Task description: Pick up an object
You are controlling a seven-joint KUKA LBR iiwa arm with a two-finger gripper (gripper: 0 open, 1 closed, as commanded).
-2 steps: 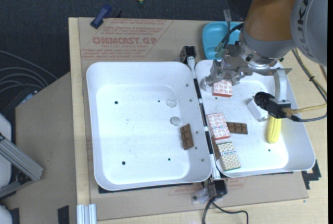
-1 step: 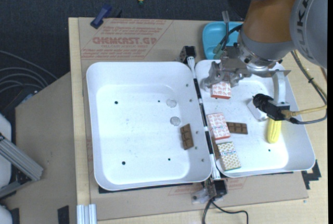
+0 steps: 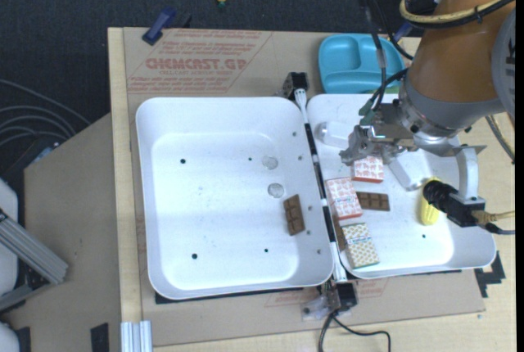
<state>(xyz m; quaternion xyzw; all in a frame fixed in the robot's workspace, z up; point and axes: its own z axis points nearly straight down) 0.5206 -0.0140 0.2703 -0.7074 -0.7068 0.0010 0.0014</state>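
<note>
Camera view: slanted look down on bench.
Left white plastic bin (image 3: 164,178): holds one small brown chocolate-like bar (image 3: 294,215) by its right wall.
Right white plastic bin (image 3: 467,248): most items crowd here.
Grey two-finger gripper (image 3: 366,147): low over red-and-white patterned packet (image 3: 368,170), likely the target.
Claw: cannot tell, blurred.

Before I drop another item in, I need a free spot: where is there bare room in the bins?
The left bin is mostly bare: only a brown bar lies near its right wall, so its left and middle are free. The right bin is crowded: gripper, patterned packets, a second brown bar and a yellow object fill it.
</note>
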